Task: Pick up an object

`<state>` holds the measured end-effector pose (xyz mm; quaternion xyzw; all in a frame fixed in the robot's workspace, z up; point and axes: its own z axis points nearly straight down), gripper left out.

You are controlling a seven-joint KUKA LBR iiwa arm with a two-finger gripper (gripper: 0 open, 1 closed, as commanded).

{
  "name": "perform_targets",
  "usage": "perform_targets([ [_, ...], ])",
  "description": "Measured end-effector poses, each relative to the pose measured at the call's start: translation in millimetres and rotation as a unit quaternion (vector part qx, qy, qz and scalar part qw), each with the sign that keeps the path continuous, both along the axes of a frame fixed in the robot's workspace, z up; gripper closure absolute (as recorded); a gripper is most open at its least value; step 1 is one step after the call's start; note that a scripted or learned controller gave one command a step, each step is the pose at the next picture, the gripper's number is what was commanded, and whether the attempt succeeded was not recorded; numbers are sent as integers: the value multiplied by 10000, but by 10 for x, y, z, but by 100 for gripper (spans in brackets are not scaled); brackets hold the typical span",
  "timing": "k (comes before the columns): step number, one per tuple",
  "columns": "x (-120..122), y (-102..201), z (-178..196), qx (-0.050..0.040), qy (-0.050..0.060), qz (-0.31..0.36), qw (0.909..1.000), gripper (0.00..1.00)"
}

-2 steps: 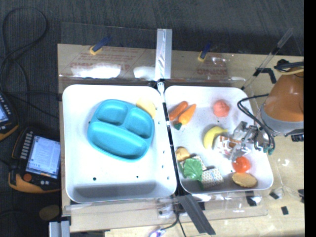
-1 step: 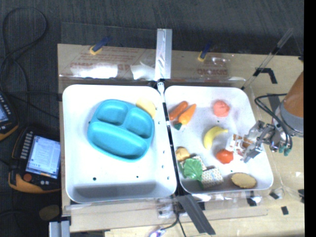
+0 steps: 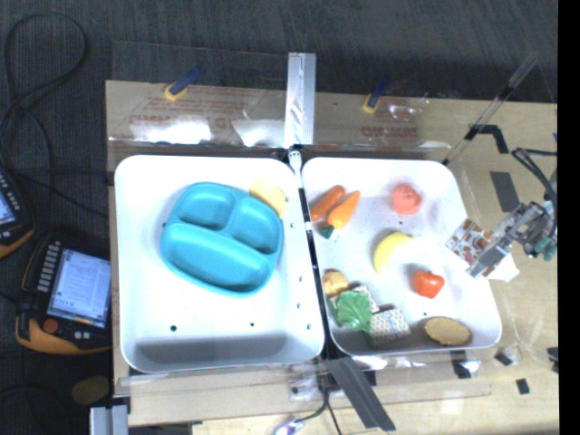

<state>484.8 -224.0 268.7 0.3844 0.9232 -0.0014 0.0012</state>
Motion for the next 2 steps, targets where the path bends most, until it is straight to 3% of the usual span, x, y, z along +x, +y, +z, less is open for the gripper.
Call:
perform_targets([
  [1,-11,379,-1225,14,16,-814,9967,100],
  [2,13,878,-874,9,11,-1905,9817,100],
])
